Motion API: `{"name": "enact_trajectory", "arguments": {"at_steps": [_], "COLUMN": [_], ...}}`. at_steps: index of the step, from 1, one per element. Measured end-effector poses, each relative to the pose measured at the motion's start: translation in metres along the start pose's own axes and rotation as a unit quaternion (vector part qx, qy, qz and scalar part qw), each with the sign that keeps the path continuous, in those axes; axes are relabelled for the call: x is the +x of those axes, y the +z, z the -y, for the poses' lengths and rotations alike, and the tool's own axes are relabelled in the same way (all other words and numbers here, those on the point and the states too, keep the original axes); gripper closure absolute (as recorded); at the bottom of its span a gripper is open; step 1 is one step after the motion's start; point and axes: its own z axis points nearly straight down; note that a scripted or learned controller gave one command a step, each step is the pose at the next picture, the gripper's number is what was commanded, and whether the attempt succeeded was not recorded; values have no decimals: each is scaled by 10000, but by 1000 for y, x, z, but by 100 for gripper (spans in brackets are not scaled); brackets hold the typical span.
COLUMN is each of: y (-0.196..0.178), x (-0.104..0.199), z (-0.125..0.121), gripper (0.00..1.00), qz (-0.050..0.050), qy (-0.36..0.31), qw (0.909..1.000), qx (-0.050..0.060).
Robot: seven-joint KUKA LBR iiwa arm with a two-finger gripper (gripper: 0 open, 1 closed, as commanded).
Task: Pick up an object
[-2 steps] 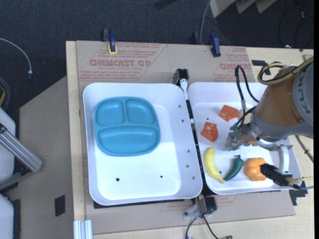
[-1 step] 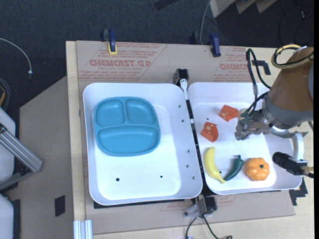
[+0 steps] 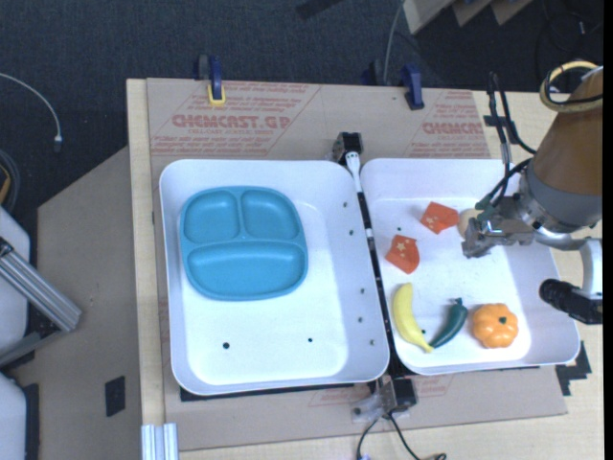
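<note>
On the left of the tabletop (image 3: 144, 257) sits the left bin (image 3: 192, 353), holding a blue divided plate (image 3: 244, 241) toward its upper half; beyond the seam lies the right bin (image 3: 536, 353), where the graspable things are scattered; nearest the seam is a red wedge-shaped piece (image 3: 403, 253), with an orange-red piece (image 3: 439, 218) up and to its right, the two near but apart; below them a yellow banana (image 3: 410, 318) lies lengthwise, and just beside it a dark green pepper (image 3: 448, 324) slants, its tip close to or touching the banana's lower end, I cannot tell which; further right an orange pumpkin (image 3: 494, 325) sits beside the pepper's stem end; the jaws (image 3: 479, 240) hang over the bin's upper right, right of the orange-red piece and above the pumpkin, and whether they stand wide or narrow I cannot tell; nothing shows between them; the arm's grey body and orange band rise to the right; judging by looks, these are toy foods, probably light and stiff, smooth enough to slip; the orange-red piece lies closest to the jaws and seems the likeliest target, best taken across its narrower sides; the pumpkin's round bulk may squirt out of a pinch, while the banana offers a slim middle to close on
</note>
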Motion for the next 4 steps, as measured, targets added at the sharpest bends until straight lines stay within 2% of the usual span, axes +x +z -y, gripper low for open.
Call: {"name": "enact_trajectory", "arguments": {"at_steps": [1, 2, 3, 4], "y": [-43, -48, -51, -34], "x": [0, 50, 98, 147], "z": [-1, -15, -18, -20], "gripper": [100, 100, 100, 100], "qz": [0, -11, -14, -17], "qy": [3, -21, -21, -14], "qw": [10000, 10000, 10000, 10000], "qx": [3, 16, 19, 51]}}
